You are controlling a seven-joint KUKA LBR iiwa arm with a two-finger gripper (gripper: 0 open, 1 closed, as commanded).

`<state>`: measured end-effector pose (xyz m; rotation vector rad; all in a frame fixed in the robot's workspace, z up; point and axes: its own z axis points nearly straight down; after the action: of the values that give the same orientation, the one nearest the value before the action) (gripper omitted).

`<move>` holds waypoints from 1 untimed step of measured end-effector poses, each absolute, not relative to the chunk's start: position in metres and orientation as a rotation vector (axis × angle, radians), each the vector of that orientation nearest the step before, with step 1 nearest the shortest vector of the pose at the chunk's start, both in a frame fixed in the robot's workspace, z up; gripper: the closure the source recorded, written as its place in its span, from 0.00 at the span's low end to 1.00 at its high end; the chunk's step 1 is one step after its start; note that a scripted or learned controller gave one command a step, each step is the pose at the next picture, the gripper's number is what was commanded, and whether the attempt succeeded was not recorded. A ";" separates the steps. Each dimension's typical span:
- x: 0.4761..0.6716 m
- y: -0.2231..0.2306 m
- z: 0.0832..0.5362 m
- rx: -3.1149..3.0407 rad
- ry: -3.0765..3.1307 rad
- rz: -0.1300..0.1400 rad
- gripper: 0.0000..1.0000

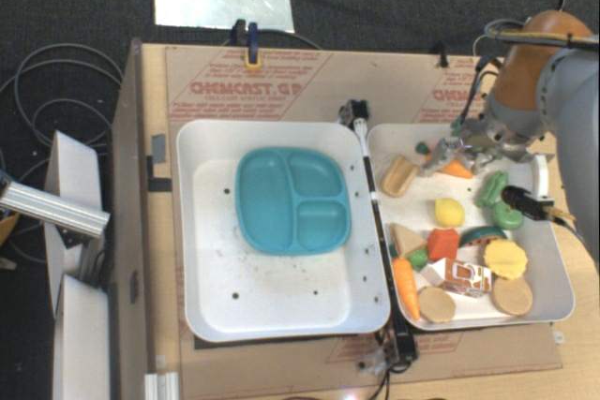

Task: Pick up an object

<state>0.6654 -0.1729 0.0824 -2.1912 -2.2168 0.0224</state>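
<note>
Hanging over the far end of the right-hand shallow white plastic bin (565, 293), the metal claw (461, 148) sits at the tip of the grey arm (562, 84) with its orange band. Whether the claw is released, clenched or grasping anything cannot be told from this slanted view.

Just below the claw, touching or nearly touching it, lies a small orange plastic wedge (457, 170). A tiny green piece (424, 147) lies just to the claw's left, and a tan, scoop-shaped piece (398, 175) rests a little further left and lower, near the bin's inner wall. To the claw's lower right is a green curved toy vegetable (491, 190).

Below the claw, the yellow lemon-like ball (450, 212) lies apart from it. Further below come a red-orange block (443, 244), a frilled yellow disc (505, 259) and a white carton with orange print (465, 275). An orange toy carrot (405, 288) and two tan round discs (436, 304) (512, 296) lie at the near end, well apart from the claw.

Far to the claw's left, in the other shallow white bin (192, 229), rests a teal divided plastic plate (292, 201).
</note>
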 end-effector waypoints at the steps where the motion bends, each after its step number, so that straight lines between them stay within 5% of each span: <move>1: 0.587 -0.156 0.084 -2.218 -2.218 0.003 0.00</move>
<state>0.5867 -0.1559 0.0838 -2.2177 -2.2182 0.0032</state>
